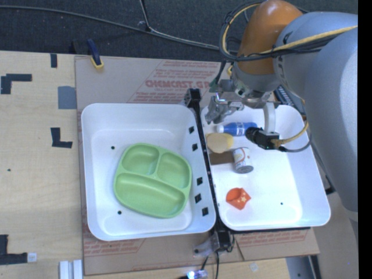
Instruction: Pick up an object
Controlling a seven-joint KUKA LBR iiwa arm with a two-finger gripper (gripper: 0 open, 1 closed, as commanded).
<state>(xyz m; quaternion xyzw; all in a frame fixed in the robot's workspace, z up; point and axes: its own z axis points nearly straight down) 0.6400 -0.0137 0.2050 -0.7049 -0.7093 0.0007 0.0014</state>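
Note:
The right bin (302, 211) holds a pale yellow rounded object (220, 142), a small can with a silver lid (242, 160) lying on its side, a blue and white bottle (239, 128) and a red crumpled piece (237, 197). My gripper (216, 113) hangs over the bin's far left corner, just above the yellow object and beside the bottle. Nothing shows between its fingers.
The left bin (99, 127) carries a green divided plate (153, 179). A black divider (200, 156) runs between the two bins. The arm's grey body and orange band (264, 34) cover the far right side. Cables cross the dark floor at the back.

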